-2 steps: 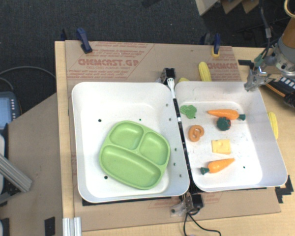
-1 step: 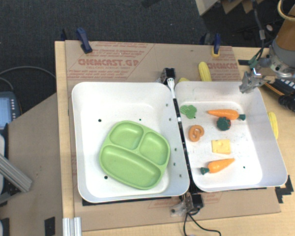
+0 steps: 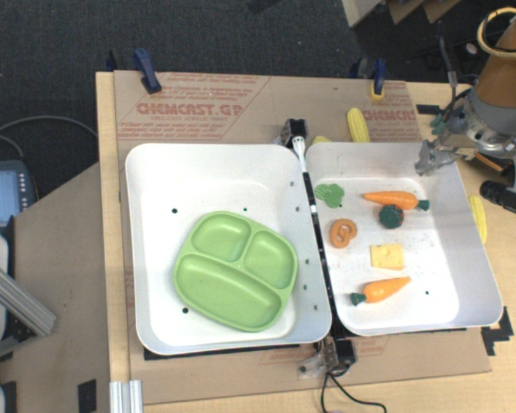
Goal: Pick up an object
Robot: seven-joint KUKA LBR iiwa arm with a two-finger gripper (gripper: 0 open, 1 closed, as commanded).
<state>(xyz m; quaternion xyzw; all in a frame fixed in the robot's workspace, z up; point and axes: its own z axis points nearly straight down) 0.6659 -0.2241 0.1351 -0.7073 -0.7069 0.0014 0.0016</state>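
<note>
A: Where the arm (image 3: 499, 84) enters from the right, the pincer (image 3: 432, 155) hangs over the far right corner of the right bin (image 3: 464, 299). How wide it stands cannot be told from this angle, and nothing is seen in its grip.

B: Which objects lie nearest to it?

A: Nearest, below and slightly left of the pincer, lies a carrot (image 3: 392, 200), lengthwise across the bin. Just below that carrot sits a dark green ball (image 3: 390, 217), close against it. Further left of the pincer, beside the bin's left wall, is a green leafy piece (image 3: 330, 194).

B: And further from it?

A: Below and left of the pincer, an orange ring (image 3: 343, 232). Below it, near the bin's middle, a yellow square (image 3: 387, 256). Furthest below, a second carrot (image 3: 383, 289), tilted, its green end pointing left. All are apart from the pincer.

B: Outside that bin?

A: Left of the pincer and slightly above it, a yellow corn cob (image 3: 358, 125) rests on the cardboard sheet (image 3: 198, 101). Below and right of the pincer, a yellow strip (image 3: 479, 218) lies beside the bin's right rim. Far to the left and below, the left bin (image 3: 146, 231) holds a green divided plate (image 3: 236, 269).
</note>
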